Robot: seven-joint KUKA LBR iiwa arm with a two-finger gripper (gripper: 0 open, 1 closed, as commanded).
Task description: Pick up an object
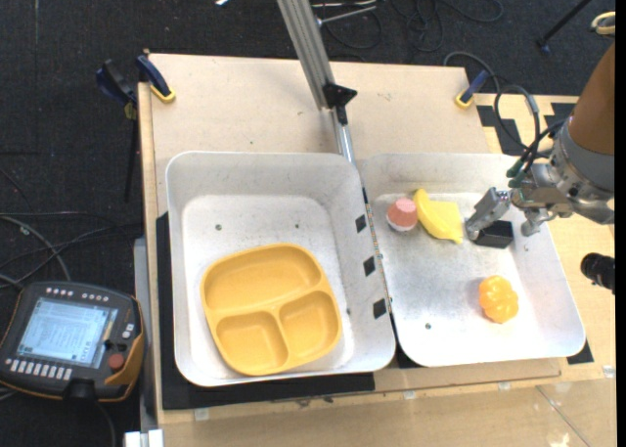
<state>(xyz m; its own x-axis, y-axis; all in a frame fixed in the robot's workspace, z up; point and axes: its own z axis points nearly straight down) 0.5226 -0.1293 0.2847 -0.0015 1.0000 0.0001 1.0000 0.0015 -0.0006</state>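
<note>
In the right bin lie a yellow banana-shaped toy, a small pink round piece just left of it, and an orange lumpy toy nearer the front. A small black block rests right of the yellow toy. My gripper hangs low over the bin's right part, above the black block, and stands open. Its left finger points down close to the yellow toy's right end. Nothing is held between the fingers.
The left bin holds a yellow divided plate. A slanted metal pole rises from between the bins. Clamps sit at the bench's back corners. A teach pendant lies off the bench at the left.
</note>
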